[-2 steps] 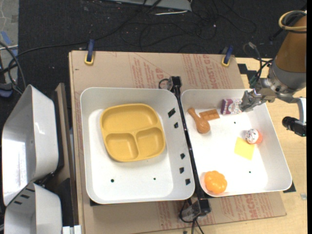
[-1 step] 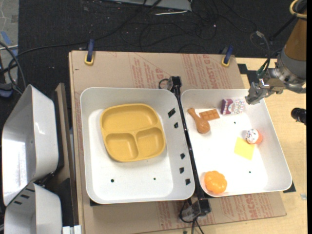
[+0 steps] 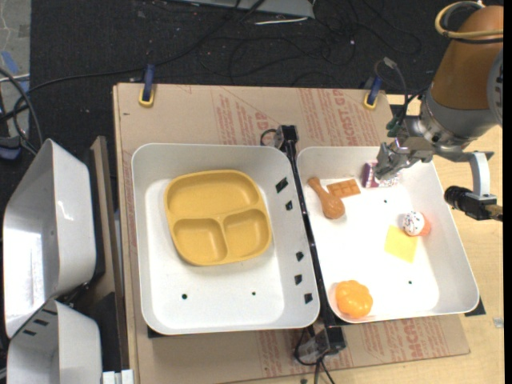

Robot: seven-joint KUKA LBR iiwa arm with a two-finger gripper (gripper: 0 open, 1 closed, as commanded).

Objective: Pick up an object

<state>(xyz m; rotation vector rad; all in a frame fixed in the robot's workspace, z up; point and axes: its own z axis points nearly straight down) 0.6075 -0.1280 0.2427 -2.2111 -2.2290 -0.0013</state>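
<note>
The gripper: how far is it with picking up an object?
Nothing is lifted yet. The gripper is low at the right bin's far edge. The wooden spoon, yellow card, orange fruit and small ball lie on its floor. Grasping and lifting remain.

Two white bins [image 3: 160, 294] sit on the worktop [image 3: 208, 110]. One yellow divided plate [image 3: 218, 216] lies in the left bin. The right bin holds one wooden spoon [image 3: 326, 199], one cracker [image 3: 345, 188], one yellow square [image 3: 401, 244], one speckled ball [image 3: 413, 223] and one orange fruit [image 3: 354, 298].
</note>
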